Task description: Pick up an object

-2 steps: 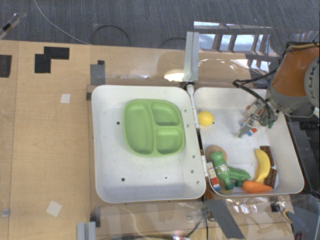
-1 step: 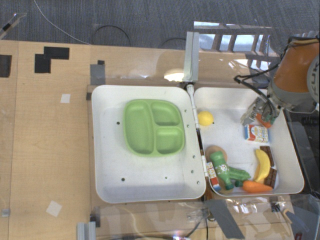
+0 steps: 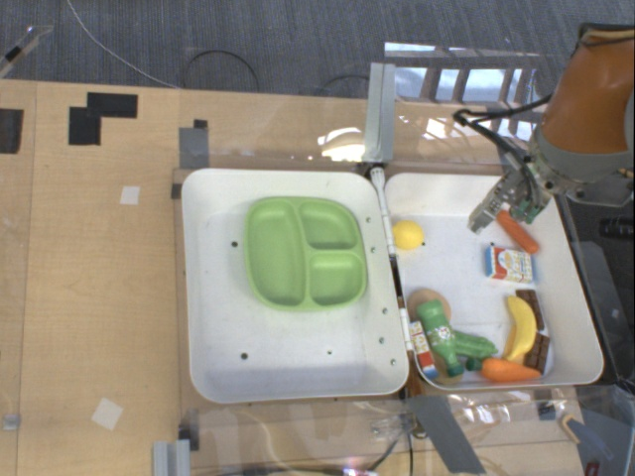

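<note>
Gripper (image 3: 506, 206) on the grey, orange-banded arm (image 3: 593, 97) is hanging over the right white bin (image 3: 451, 256), grip state unclear, touching a slim orange carrot-shaped toy (image 3: 517, 232) lying far right.

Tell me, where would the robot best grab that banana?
Probably across the middle of the banana, coming straight down from above. It lies flat in the right bin, its length running toward the camera, so the fingers could close on its two long sides. A dark bar lies close along its right side, leaving little room there.
</note>
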### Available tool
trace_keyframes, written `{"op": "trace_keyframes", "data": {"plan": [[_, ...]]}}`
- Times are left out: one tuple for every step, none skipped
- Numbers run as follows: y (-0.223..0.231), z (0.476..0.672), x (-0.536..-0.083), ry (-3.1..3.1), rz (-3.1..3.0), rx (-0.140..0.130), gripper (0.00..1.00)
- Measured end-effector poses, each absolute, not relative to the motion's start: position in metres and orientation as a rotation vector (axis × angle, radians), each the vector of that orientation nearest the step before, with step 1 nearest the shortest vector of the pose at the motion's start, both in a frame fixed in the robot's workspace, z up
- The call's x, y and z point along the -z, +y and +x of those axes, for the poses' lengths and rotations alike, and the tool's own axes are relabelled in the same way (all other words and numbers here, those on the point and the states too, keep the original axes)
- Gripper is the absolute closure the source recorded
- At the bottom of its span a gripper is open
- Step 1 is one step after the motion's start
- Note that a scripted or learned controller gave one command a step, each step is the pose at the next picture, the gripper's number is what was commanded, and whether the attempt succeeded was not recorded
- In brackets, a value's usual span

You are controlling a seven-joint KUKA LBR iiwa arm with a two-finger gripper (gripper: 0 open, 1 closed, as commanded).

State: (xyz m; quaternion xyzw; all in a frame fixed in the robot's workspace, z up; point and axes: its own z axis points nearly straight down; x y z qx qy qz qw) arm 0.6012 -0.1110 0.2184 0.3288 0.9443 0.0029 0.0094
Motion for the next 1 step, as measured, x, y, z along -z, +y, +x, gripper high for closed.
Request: {"op": "trace_keyframes", "data": {"plan": [[-0.0676,0.6563,-0.2597,2.962,1.003,-0.008,1.00]]}}
